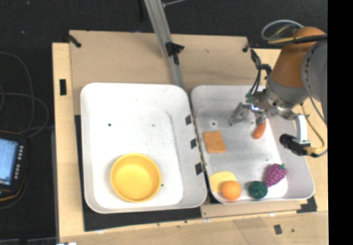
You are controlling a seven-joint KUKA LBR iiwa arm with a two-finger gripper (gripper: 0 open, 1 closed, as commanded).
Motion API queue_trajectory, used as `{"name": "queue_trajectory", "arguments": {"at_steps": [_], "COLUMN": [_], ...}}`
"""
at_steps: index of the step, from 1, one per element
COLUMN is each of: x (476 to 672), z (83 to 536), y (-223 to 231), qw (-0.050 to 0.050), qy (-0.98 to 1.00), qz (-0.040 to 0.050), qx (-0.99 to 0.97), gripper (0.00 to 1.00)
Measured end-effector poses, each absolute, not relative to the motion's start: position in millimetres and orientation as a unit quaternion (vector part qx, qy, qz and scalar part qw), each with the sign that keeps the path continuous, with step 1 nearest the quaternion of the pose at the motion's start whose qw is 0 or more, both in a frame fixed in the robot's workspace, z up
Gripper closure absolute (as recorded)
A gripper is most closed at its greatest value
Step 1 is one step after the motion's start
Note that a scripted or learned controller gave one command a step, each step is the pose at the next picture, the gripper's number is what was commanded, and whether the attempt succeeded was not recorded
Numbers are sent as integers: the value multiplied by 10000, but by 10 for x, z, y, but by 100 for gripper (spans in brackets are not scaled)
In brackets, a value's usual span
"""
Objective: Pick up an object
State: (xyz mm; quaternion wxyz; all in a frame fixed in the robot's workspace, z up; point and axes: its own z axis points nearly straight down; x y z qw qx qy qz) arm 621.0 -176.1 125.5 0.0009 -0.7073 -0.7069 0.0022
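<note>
Dark floor surrounds a tan desk (132, 53) that carries two shallow white bins side by side. One small orange carrot (258, 129) sits in the right bin (220, 100), toward its 2 o'clock corner, right under the claw (249, 115); whether the carrot is gripped or merely lying beneath it cannot be told, and whether the claw is wide or narrow cannot be told either. One grey arm (292, 75) with an orange band reaches in from 3 o'clock. Around the carrot, still in the right bin, lie five more things: one tan slice of bread (214, 142) at its 9 o'clock, one purple bunch of grapes (274, 174) at its 5 o'clock, and along the 6 o'clock rim one dark green round piece (257, 189), one orange fruit (231, 190) and one pale yellow piece (219, 178) touching that fruit. Further off, the left bin (132, 111) holds one yellow bowl (135, 177) near its 6 o'clock edge. One grey metal pole (157, 15) slants up toward 12 o'clock.
</note>
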Motion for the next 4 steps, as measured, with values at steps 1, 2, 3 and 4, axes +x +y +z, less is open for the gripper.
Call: {"name": "queue_trajectory", "arguments": {"at_steps": [1, 2, 3, 4], "x": [6234, 6197, 6210, 6250], "z": [1402, 1857, 2403, 2313], "y": [-1769, -1821, -1836, -1343], "qw": [-19, -20, -33, -5], "qy": [-7063, -7064, -7078, -7090], "qz": [-6, -12, -18, -2], "qx": [-7079, -7078, -7064, -7052], "gripper": [100, 100, 100, 100]}}
